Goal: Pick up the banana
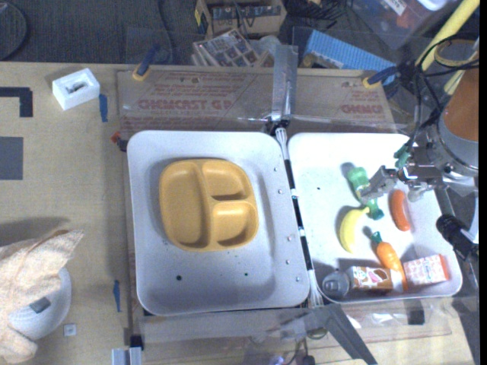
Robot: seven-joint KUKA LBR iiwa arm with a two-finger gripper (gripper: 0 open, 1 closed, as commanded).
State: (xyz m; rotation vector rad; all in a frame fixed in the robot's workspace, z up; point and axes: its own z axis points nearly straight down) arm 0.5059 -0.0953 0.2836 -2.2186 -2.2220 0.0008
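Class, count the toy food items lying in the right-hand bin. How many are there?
7: green item at the top, sausage, banana, carrot, can, juice bottle and carton along the near wall. The gripper may hide more.

arm (464, 120) cut off at right edge, tool (378, 185) fingers perhaps blurred

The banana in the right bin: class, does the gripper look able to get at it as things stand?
Probably yes. The banana lies uncovered in the right bin, nothing stacked on it. The gripper hovers just up-right of it. The carrot and green item sit close, leaving little room.
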